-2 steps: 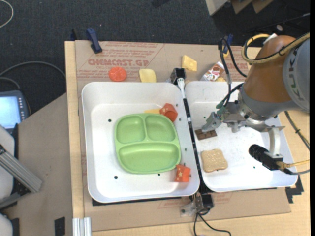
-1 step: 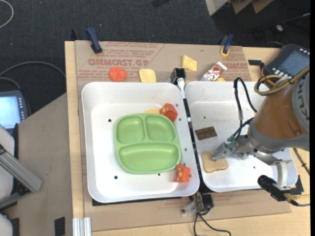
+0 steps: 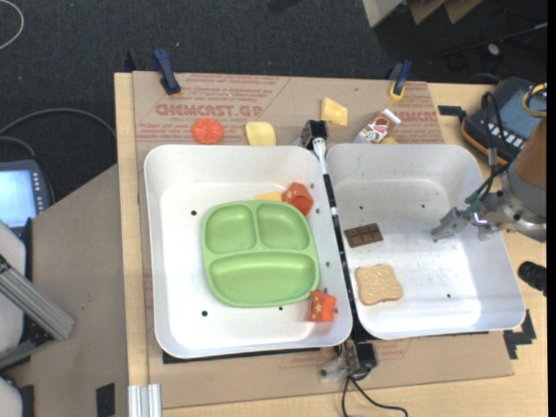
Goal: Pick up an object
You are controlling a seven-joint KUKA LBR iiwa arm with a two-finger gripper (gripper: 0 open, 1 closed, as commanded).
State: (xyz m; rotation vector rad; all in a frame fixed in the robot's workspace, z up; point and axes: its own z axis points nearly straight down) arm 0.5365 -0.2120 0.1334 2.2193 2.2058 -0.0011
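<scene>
While the hand [image 3: 452, 225] hangs spread and unladen in the right bin [image 3: 486, 315] beside chocolate [image 3: 363, 234] and toast [image 3: 378, 284], the left bin [image 3: 169, 259] holds a green plate [image 3: 259, 253]; bench [image 3: 217, 101] lettering reads "CHEMCAST".

My gripper [image 3: 453, 224] hangs over the right white shallow bin [image 3: 452, 315]; in it the brown chocolate bar [image 3: 363, 234] lies behind the toast slice [image 3: 378, 284]; the green divided plate [image 3: 259, 253] lies in the left white shallow bin [image 3: 169, 233].
</scene>
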